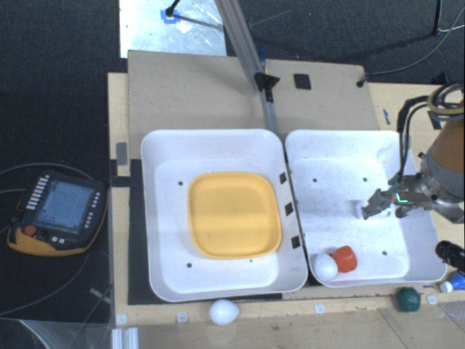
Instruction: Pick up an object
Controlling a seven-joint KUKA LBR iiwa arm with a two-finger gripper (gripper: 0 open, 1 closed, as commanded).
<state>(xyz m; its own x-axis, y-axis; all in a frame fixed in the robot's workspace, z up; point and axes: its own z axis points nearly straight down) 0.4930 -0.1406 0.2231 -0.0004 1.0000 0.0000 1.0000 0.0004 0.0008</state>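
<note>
Camera view gives you a yellow plate [235,214] in the left bin [163,195], and a small orange cup [345,259] touching a white ball [325,267] at the right bin's [341,158] near edge. Your gripper [375,208] hovers above that bin's floor, holding nothing; how far it's spread, you can't tell.

Even, fairly bright overhead light; the white bins [218,151] glare slightly, nearly washed out. Shadows are soft and faint. A glossy patch of floor [171,13] beyond the bench's far edge reflects light. Overall mildly soft, grainy.
</note>
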